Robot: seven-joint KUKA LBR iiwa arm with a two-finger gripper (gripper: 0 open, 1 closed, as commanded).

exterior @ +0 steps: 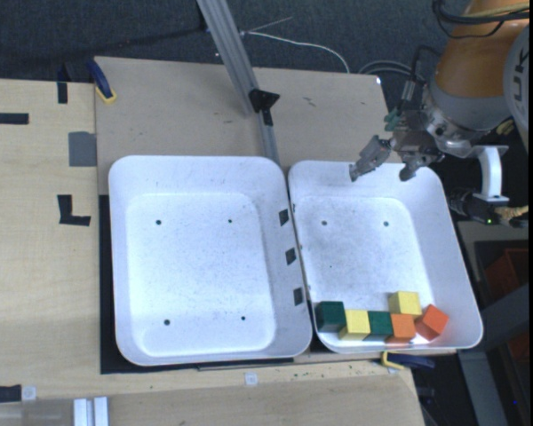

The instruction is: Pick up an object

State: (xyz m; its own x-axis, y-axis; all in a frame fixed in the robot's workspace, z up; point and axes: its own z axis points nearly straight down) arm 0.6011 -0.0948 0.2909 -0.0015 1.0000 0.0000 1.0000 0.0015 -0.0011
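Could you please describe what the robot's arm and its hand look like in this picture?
The arm is grey with a rounded orange band above the wrist, and black cables loop over its top. The hand is a compact grey and black metal unit ending in two short dark fingers, with thin wiring running along its body.

The worktop is pale wood-grain board on the left of the frame, with a plainer tan panel across the upper middle. 2 shallow white bins sit directly on it, side by side and touching along their inner edges: the left bin in the centre, the right bin at the right. Black tape pieces are stuck to the pale board at the left edge, a grey patch lies near the upper left, and a blue-and-yellow clamp grips the tan panel's upper-left corner.
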